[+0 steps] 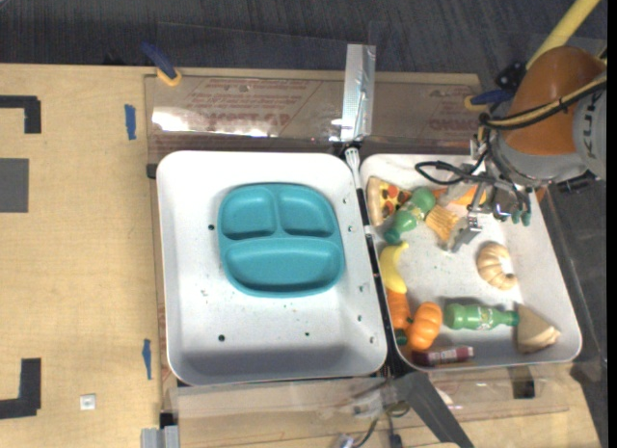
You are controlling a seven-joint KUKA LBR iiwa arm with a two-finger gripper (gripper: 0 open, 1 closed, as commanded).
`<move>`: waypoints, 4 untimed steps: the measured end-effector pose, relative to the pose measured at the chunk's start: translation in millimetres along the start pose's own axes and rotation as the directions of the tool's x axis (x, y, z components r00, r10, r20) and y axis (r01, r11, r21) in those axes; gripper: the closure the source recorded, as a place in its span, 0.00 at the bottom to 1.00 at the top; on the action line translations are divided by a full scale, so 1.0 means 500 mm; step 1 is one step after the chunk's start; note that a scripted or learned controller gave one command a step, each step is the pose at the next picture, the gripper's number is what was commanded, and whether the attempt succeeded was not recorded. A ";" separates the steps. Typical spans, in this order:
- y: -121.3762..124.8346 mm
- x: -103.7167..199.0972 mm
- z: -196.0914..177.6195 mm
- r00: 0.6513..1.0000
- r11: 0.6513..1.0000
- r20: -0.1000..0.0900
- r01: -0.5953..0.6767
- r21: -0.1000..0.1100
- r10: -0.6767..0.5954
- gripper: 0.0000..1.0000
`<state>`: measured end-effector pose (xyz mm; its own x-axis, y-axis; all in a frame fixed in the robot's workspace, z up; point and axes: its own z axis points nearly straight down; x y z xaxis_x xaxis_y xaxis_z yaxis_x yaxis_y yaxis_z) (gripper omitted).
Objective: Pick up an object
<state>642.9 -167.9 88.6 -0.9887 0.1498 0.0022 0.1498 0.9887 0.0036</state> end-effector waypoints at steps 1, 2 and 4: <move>0.088 0.044 0.000 0.998 0.999 0.013 0.053 0.004 -0.053 0.00; 0.133 0.022 0.001 0.994 0.995 0.016 -0.104 0.001 0.104 0.00; 0.029 0.000 0.000 0.953 0.953 0.015 0.304 0.009 -0.304 1.00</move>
